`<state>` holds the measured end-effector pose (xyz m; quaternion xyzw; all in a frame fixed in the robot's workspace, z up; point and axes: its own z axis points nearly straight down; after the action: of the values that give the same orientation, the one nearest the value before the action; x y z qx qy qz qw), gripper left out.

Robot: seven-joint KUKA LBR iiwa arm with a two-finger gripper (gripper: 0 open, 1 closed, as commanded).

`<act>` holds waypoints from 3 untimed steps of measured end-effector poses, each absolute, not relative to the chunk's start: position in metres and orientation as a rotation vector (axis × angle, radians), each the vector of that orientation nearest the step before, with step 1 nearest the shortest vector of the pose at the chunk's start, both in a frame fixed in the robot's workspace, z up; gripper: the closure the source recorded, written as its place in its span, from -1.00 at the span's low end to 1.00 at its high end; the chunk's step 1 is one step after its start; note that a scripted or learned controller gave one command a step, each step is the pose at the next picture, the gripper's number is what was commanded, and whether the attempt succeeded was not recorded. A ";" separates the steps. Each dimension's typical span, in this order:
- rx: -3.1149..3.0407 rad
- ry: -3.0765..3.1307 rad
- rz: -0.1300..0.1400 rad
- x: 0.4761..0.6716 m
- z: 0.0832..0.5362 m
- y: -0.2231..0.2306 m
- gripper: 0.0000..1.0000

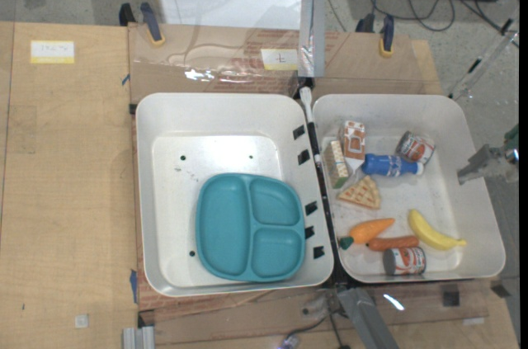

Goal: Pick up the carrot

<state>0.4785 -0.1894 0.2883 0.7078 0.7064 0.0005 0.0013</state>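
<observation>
Can (404,260) at front wall, carrot (371,230) just behind, touching sausage (394,242).

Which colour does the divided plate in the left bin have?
Teal, seen in the camera view: the plate.

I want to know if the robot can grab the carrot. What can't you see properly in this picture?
- Pincer: in the camera view it is cut off by the right edge, so open or shut cannot be told.
- Carrot: its lower side lies against a reddish sausage-like toy; whether they touch is unclear.
- Can labels: too small to read.
</observation>
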 end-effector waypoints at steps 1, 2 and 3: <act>2.446 1.968 0.004 0.469 0.122 -0.127 -1.00; 2.468 1.944 0.003 0.467 0.091 -0.062 -1.00; 2.474 1.930 0.004 0.468 0.102 -0.066 1.00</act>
<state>0.4677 -0.0662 0.1016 0.7885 0.6150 0.0013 0.0019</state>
